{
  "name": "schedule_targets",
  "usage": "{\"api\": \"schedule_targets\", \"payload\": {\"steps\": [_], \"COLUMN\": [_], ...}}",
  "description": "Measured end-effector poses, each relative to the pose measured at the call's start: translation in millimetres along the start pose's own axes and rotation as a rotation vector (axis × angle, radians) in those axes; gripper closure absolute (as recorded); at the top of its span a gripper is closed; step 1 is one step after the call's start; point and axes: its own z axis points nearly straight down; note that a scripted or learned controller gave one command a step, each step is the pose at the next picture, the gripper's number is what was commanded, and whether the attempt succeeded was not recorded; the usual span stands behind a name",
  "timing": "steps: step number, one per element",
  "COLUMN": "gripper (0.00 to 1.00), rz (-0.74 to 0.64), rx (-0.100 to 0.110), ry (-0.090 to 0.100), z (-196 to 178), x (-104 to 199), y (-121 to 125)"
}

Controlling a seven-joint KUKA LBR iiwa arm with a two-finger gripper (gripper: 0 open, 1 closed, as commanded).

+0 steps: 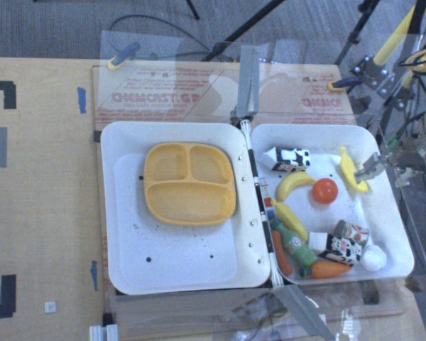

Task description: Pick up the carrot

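Gripper [373, 163] of grey arm poised over right white bin [390, 212]'s far edge, beside a yellow banana-shaped toy [351, 170].
Whether it is open cannot be told; nothing visibly held. Orange tapered carrot [331, 268] lies well below-left of it, at the bin's near edge.

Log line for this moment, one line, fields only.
gripper: right bin's far right, over yellow piece | carrot: near edge, not held
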Motion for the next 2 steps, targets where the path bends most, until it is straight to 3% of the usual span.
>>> {"api": "schedule_targets", "payload": {"steps": [1, 2], "gripper": [0.00, 0.00], "rz": [0.273, 0.457], "rx": [0.004, 0.000], "ry": [0.003, 0.000], "z": [32, 105], "x": [42, 89], "y": [-33, -26]}}
